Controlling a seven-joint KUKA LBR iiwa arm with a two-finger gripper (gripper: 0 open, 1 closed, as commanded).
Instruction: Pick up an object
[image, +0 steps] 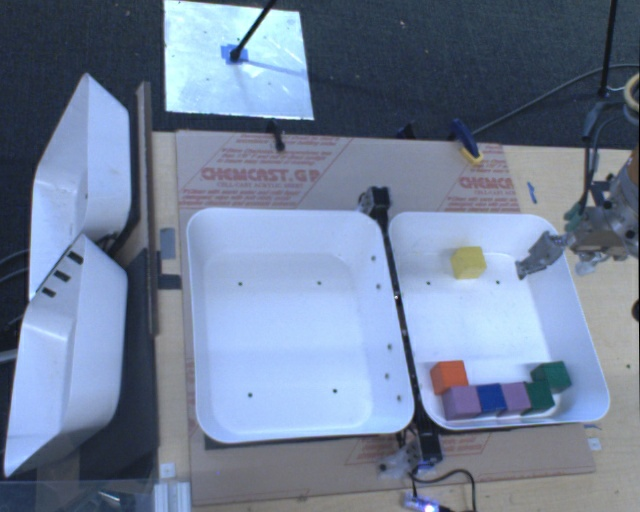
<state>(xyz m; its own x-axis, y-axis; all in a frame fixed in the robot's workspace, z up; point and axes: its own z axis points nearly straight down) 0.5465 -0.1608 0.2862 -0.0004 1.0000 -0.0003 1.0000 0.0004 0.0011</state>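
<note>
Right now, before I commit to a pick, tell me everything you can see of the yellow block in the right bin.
The yellow block is a small, roughly cube-shaped piece with slightly rounded edges, matte, possibly foam. It sits flat on the floor of the right bin, in the far half, alone: nothing touches it. The other blocks cluster along the near wall. The gripper hangs to the block's right, apart from it, near the bin's far right corner.

bench (600, 440) | 2 white bins (290, 240) side by side | on cardboard-ish sheet (330, 165), prob.
</note>
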